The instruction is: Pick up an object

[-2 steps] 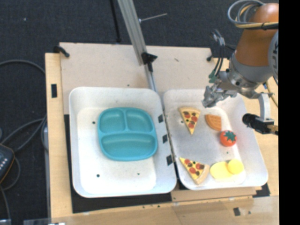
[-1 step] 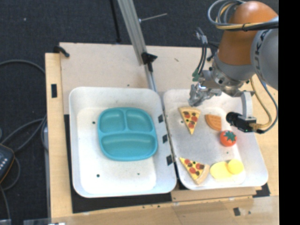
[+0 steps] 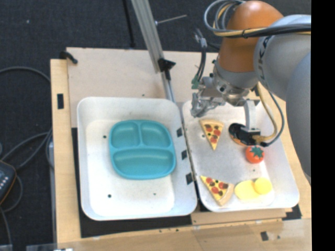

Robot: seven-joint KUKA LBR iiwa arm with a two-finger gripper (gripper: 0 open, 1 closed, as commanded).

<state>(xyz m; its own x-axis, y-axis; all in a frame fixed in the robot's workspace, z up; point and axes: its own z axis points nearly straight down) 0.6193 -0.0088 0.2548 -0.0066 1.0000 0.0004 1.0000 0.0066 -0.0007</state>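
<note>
My orange band (image 3: pixel 246 27) gleams glossy. The teal plate (image 3: pixel 141 149) looks smooth matt plastic, like both white bins (image 3: pixel 97 190). The bench (image 3: pixel 104 75) is matt pale board; the rail (image 3: pixel 146 25) at its far edge, bare metal.

My bench (image 3: pixel 104 72) is a pale board, wood I think, standing on dark carpet (image 3: pixel 78 14); a silver metal rail (image 3: pixel 148 30) slants up from its far side.

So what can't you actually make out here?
Camera view:
- The right bin's far corner: hidden under the arm.
- The gripper: too blurred to tell whether it touches the bin.
- The yellow thing: too small to tell whether one piece or two.
- The red toy: too small to name the fruit.
</note>
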